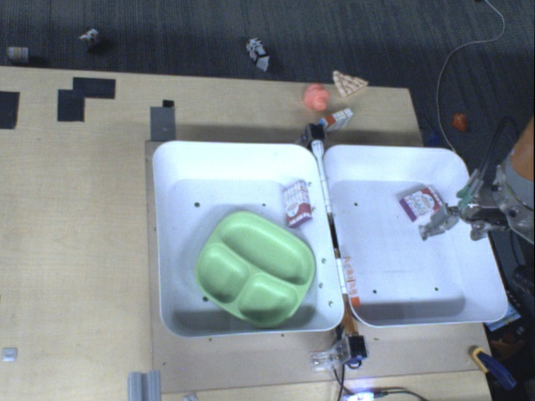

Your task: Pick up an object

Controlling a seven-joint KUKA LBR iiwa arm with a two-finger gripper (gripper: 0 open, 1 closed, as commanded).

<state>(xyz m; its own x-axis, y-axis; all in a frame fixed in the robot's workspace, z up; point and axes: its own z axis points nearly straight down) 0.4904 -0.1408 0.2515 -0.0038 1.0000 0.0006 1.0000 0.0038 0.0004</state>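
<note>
A small red and white packet [420,201] lies in the upper right part of the right bin [393,307]. My gripper [454,228] hangs over that bin's right side, just right of and slightly below the packet. Its fingers [433,227] stand open, and nothing is between them. In the left bin [180,224] a green divided plate [255,266] lies tilted, and a second red and white packet [297,204] rests near the bin's upper right wall.
Behind the bins on the bench lie a pink ball [316,97], a wedge-shaped toy [349,83] and a small tube [335,120]. A divider rail [330,215] runs between the bins. Small bits lie scattered on the dark floor beyond.
</note>
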